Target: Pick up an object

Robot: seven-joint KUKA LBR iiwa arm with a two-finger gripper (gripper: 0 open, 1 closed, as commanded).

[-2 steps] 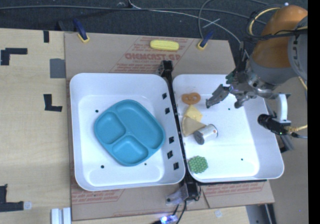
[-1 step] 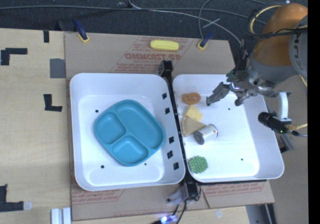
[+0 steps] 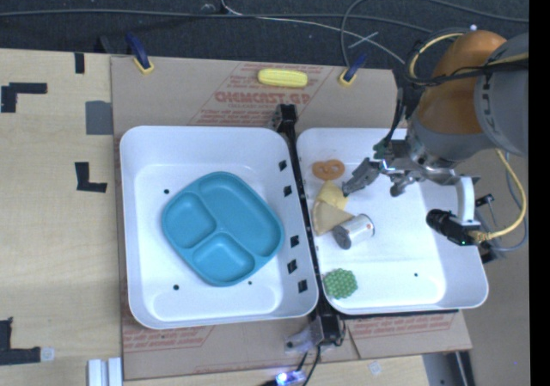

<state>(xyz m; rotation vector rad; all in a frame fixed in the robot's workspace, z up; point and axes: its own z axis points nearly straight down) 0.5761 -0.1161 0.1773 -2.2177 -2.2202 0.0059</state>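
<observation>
Over in the right bin [image 3: 430,285], candidate objects sit clustered along its left side: a pale yellow wedge [image 3: 329,208] that looks like a cheese piece, a small grey-and-silver cylinder [image 3: 353,230] lying on its side and touching the wedge's lower right, a brown pretzel-shaped piece [image 3: 327,170] just above the wedge, and a green bumpy ball [image 3: 340,283] lower down near the front wall, apart from the rest.

Gripper [image 3: 381,176] is above the right bin's upper middle, fingers spread, one dark finger [image 3: 362,177] angled down-left toward the wedge and pretzel. Nothing between the fingers. Finger tip is just right of the pretzel and just above-right of the wedge; can't tell if it touches either. Cylinder is below-left of the gripper, near but clear. Green ball is well apart from it.

Arm [image 3: 460,109] comes in from the right, orange band over the grey wrist, cables looping beside it.

Left bin [image 3: 137,204] holds a blue divided tray [image 3: 222,227], lying flat, slightly rotated.

Behind the bins, a yellow banana-like item [image 3: 282,77] lies on the cardboard sheet [image 3: 215,92], between two blue-and-yellow clamps [image 3: 140,56].
</observation>
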